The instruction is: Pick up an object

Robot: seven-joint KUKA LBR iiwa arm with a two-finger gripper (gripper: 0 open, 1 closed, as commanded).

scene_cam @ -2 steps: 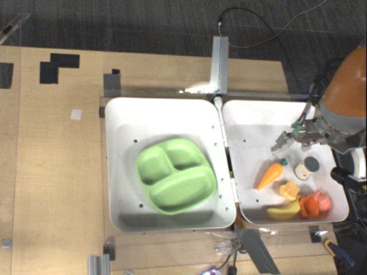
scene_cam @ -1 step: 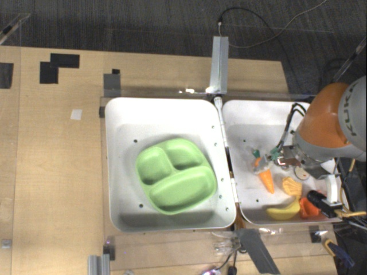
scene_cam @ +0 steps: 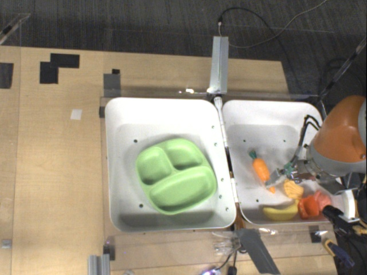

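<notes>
Presently the gripper (scene_cam: pixel 285 172) sits low in the right bin (scene_cam: pixel 269 125), just right of the toy carrot (scene_cam: pixel 261 169); jaw state cannot be told, nothing visibly held. Risk: a closing grasp could miss and nudge the carrot. Banana (scene_cam: pixel 281 212), yellow piece (scene_cam: pixel 293 189) and red toy (scene_cam: pixel 312 206) crowd below; green divided tray (scene_cam: pixel 176 175) lies well left.

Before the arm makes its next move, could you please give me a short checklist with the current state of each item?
1. Claw is over the right bin: ok.
2. Claw sits near the carrot: ok.
3. Something gripped between the fingers: cannot tell.
4. Banana and red toy lie apart from the carrot: ok.
5. Green tray lies in the left bin, out of the way: ok.
</notes>
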